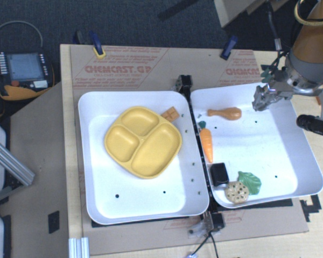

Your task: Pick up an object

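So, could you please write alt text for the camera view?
A grey robot arm's gripper hovers over the right bin, near a toy drumstick, carrot, black block, cookie and lettuce. The left bin holds a yellow divided plate.

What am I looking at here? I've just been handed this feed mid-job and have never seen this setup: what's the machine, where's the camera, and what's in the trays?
One fixed camera looks down at a slant on a bench. The grey arm with an orange band entering from the right is the robot; its gripper hangs over the far part of the right bin. I see nothing held in it.

The right bin holds a toy drumstick, a carrot, a small black block, a green leafy piece and a speckled cookie.

The left bin holds a yellow divided plate, with a small brown block at its far edge.
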`<control>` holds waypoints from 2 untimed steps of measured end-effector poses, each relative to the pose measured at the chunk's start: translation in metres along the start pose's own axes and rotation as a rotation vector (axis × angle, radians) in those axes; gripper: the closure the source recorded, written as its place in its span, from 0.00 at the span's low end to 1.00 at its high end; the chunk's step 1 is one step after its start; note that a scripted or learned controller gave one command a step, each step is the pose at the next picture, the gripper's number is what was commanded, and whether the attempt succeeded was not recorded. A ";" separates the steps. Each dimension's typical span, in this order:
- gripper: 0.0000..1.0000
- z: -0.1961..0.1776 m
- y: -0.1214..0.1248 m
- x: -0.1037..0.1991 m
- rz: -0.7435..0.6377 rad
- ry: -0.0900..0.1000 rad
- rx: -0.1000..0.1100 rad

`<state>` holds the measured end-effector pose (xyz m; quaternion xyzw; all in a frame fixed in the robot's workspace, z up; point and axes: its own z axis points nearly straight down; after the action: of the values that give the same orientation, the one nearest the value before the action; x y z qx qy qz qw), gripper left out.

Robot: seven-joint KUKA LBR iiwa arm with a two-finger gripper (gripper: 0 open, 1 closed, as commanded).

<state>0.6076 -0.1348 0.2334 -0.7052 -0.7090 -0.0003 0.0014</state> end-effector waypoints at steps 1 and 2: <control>1.00 -0.004 -0.023 0.050 0.001 0.000 0.000; 1.00 -0.009 -0.038 0.109 -0.001 0.001 0.001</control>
<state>0.5687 -0.0258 0.2425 -0.7047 -0.7095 -0.0003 0.0020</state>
